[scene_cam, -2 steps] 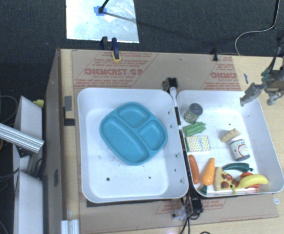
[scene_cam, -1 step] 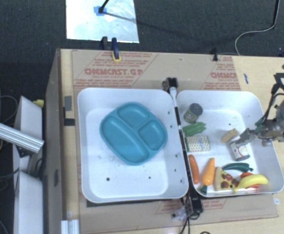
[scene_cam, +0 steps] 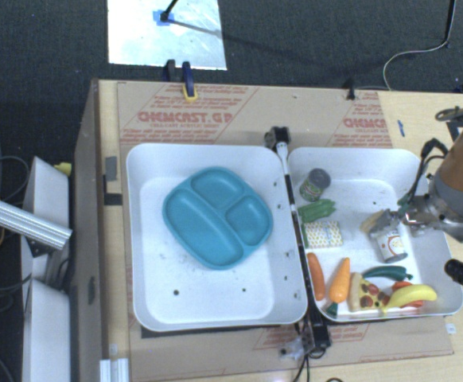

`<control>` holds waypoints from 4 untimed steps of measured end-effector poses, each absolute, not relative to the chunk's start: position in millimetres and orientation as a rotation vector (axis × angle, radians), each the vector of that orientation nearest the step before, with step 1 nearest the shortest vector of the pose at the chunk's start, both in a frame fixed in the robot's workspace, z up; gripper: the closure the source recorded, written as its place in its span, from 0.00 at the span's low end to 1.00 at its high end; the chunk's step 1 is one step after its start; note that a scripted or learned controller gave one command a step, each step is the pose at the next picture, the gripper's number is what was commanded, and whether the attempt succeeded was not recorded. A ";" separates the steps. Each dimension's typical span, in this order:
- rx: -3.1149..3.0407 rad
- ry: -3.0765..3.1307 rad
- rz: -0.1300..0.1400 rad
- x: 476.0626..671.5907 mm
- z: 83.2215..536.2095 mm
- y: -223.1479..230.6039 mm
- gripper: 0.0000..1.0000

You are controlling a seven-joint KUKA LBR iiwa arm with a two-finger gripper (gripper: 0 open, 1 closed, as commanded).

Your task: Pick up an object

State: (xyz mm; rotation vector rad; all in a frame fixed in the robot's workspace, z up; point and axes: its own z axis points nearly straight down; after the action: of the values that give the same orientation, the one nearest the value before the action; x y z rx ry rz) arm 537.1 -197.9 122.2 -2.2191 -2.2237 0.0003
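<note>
Gripper (scene_cam: 392, 223) was low in right bin (scene_cam: 351, 164), 3 o'clock side; couldn't tell grip state. Small can (scene_cam: 391, 247) lay touching it: prob. light, rigid, slick; take across body. Counted: 2 cans (other at 11 o'clock (scene_cam: 315, 185)), 2 carrots (scene_cam: 317, 275), 1 banana (scene_cam: 414, 295), 1 blue plate (scene_cam: 217, 216) in left bin (scene_cam: 148, 237).

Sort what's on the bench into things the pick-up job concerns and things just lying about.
Job:
gripper, low in the right bin
small white can right beside it
tin can, green pepper, patterned sponge, two carrots, banana, pizza slice

Lying about:
blue divided plate in the left bin
yellow clamp at the bench's far edge
</note>
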 end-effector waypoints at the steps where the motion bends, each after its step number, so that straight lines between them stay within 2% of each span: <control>1: -2.221 -2.223 -0.001 530.1 84.2 -183.9 0.00; 2: -2.221 -2.225 -0.003 541.7 84.9 -188.4 0.00; 3: -2.219 -2.225 -0.001 537.7 84.3 -180.0 0.00; 4: -2.219 -2.227 -0.003 538.6 95.1 -180.3 1.00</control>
State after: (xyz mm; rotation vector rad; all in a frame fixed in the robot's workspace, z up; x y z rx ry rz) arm 538.6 -180.3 95.1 -2.2186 -2.2273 -0.0034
